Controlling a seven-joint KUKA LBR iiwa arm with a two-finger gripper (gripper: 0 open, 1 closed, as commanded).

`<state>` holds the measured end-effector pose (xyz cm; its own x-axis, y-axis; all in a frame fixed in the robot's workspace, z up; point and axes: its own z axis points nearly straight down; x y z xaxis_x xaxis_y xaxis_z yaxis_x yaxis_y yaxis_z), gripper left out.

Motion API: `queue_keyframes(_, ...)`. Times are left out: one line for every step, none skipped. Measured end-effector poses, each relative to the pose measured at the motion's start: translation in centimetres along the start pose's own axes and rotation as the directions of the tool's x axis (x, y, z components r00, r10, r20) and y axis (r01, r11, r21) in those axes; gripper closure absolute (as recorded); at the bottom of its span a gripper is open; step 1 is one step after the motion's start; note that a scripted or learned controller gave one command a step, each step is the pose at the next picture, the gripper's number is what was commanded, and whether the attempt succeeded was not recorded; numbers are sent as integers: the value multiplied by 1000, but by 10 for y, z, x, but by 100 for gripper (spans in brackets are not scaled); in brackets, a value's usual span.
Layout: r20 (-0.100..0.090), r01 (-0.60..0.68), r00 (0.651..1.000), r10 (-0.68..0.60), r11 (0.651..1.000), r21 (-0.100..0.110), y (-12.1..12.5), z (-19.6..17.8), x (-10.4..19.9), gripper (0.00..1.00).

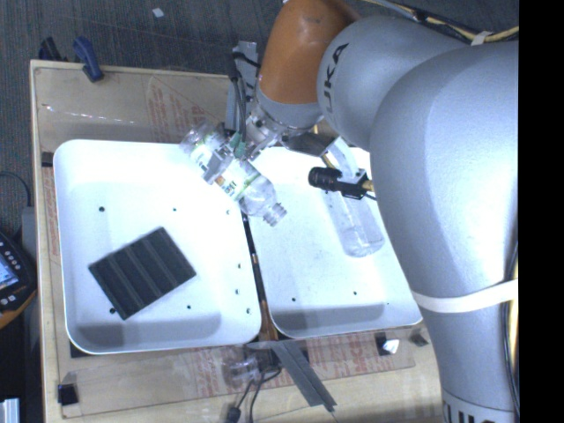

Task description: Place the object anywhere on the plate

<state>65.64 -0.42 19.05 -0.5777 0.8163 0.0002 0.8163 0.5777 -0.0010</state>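
The gripper (231, 152) clamps a clear plastic bottle (233, 176) between its fingers — the bottle hangs tilted above the seam between the two bins, cap end pointing down-right. Left of it, a dark ribbed plate (142, 271) lies flat in the left bin (79, 161). A second clear bottle (355, 223) rests in the right bin (304, 320) — well apart from the plate.

A clear plastic bottle (233, 173) (labelled, tilted) between the gripper's (231, 152) fingers; dark ridged plate (142, 271) in the left bin.
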Motion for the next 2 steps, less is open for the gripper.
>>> queue_keyframes(1,-117,993,117,993,0,-12,-50,33,100)
queue_keyframes(1,68,998,-68,998,-3,-21,-131,53,100)
